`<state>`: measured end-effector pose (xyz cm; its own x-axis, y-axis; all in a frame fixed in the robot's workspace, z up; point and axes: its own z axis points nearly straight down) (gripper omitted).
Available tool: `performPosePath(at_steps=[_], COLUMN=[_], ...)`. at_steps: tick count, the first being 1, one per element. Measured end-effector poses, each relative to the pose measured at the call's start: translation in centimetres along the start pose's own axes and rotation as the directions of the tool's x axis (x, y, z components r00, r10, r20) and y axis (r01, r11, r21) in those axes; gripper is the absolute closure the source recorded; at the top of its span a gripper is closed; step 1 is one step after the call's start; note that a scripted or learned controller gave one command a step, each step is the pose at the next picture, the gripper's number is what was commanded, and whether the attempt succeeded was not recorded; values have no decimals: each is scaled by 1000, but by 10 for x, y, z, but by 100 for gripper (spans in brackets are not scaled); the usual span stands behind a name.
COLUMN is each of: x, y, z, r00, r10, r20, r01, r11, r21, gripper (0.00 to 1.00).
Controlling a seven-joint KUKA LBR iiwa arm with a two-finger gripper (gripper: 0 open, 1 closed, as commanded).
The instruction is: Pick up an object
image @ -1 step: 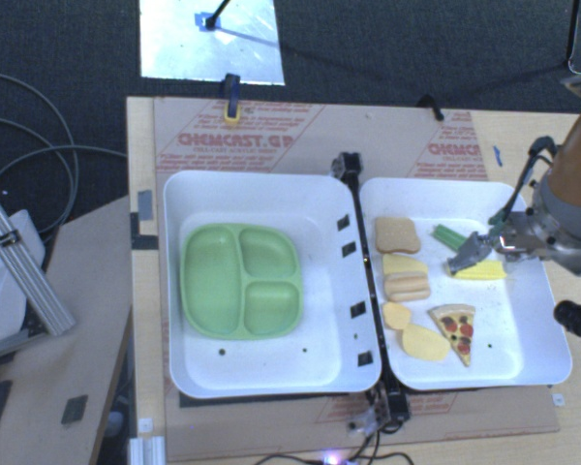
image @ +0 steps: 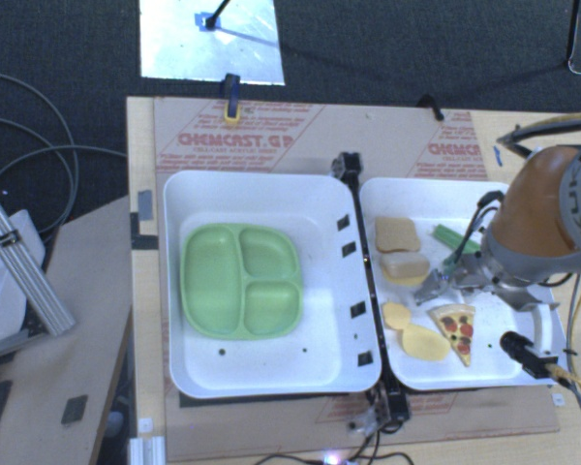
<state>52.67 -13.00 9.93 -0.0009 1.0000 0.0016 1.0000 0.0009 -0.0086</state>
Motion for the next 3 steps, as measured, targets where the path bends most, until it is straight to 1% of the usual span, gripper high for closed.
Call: performPosePath(at_steps=[1, 2, 3], x=[2, -1, 69], y=[-40, -37, 4], z=[15, 2, -90], r00=[1000, 1000, 1000], r10=[0, 1, -11], r20=[2, 8, 1], r01=[0, -1, 11], r11=[1000, 1000, 1000], r21=[-13, -22, -19], gripper=[0, 100, 100])
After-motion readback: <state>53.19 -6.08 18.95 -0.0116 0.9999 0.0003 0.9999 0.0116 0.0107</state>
